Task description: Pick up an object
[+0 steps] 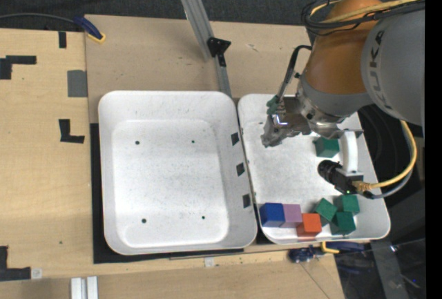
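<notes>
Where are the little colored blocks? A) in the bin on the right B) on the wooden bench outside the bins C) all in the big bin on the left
A: the blue block, the purple block, the orange block and the green blocks all lie in the right bin, most bunched along its near edge.

Single fixed overhead view, slanting down on both bins [238, 126]

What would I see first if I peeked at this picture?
The big grey and orange robot arm reaching in from the right, its gripper hanging over the right bin. Next, the bright blocks at that bin's near edge: a blue block, a purple block, an orange block and green blocks.
</notes>
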Tool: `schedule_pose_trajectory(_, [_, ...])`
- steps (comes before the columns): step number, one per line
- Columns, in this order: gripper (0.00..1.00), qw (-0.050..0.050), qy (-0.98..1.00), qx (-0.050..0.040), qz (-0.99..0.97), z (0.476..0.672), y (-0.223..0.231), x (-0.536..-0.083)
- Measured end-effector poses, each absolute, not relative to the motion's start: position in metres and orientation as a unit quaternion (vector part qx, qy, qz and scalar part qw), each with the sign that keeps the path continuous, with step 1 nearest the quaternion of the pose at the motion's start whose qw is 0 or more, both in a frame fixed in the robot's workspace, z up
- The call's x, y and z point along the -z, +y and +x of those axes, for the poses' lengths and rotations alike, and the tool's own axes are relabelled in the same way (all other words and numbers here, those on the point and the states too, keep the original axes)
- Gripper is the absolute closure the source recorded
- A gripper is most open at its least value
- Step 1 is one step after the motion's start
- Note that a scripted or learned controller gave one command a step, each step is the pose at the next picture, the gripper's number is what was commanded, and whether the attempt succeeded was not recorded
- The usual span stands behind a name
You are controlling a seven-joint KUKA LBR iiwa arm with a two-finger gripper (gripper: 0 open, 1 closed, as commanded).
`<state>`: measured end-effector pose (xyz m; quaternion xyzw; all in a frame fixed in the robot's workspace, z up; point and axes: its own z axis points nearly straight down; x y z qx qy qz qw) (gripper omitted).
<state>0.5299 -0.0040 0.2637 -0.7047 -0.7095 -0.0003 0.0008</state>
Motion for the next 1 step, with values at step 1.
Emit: schedule_pose_trajectory(1, [1.0, 0.001, -0.709, 0.0001, -0.705, 0.5419, 0.0439, -0.2645])
